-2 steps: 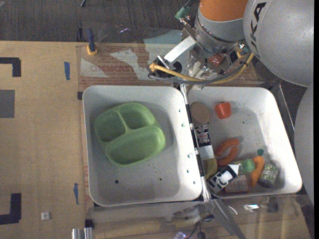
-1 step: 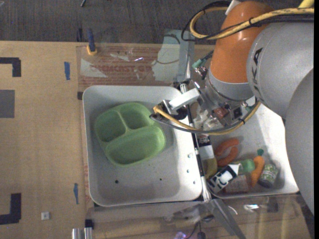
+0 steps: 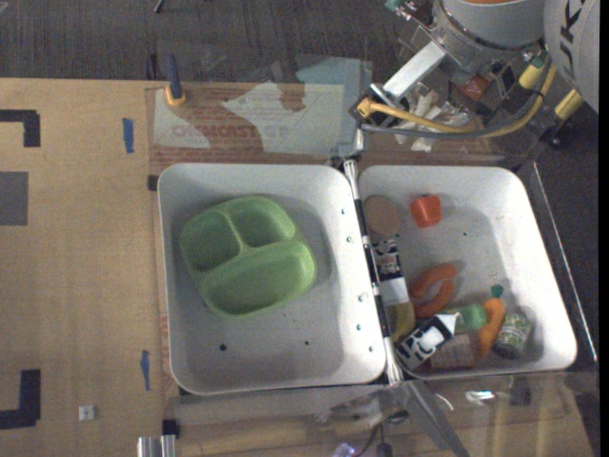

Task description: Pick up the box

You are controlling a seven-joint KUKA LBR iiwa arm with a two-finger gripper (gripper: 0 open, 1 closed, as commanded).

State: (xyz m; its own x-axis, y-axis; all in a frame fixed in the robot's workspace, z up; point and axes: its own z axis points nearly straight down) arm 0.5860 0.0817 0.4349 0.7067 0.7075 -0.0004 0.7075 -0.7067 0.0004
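Box [image 3: 425, 339] — right bin [image 3: 487, 225], lower-left corner

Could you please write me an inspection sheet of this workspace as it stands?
Surface: left bin and right bin, both white, side by side on a wooden bench.
Job's things: black-and-white box lies in the right bin's near left corner, untouched.
Clutter: green plate in the left bin; orange cup, carrot and can in the right bin.
Grippers: hand above the right bin's far rim, well away from the box.
Cables: yellow cable loops by the hand.
Surroundings: blue tape on the bench; carpet beyond.
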